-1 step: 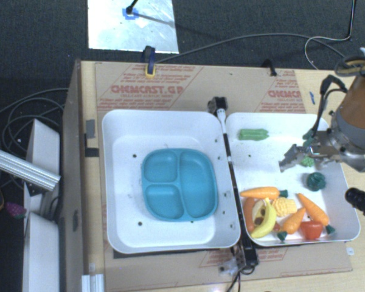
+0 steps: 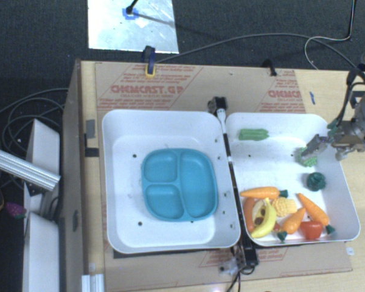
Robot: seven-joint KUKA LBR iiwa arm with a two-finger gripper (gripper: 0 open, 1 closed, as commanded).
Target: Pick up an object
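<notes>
The right bin (image 2: 280, 163) holds toy food. A green pickle (image 2: 253, 134) lies near its back wall, and a pale green leafy piece (image 2: 306, 159) lies by the right wall. A dark green round piece (image 2: 316, 180) sits just in front of that. At the front are two carrots (image 2: 260, 193) (image 2: 313, 208), a banana (image 2: 264, 221), a corn piece (image 2: 285, 207) and a red piece (image 2: 312, 230). My gripper (image 2: 328, 148) hangs over the bin's right side, open, with its left finger (image 2: 315, 143) just above the pale green piece. Nothing is between the fingers.
The left bin (image 2: 128, 132) carries a blue divided plate (image 2: 179, 184). A black clamp (image 2: 219, 106) sits where the two bins meet at the back. Cardboard lines the bench around the bins, and cables run across the floor behind.
</notes>
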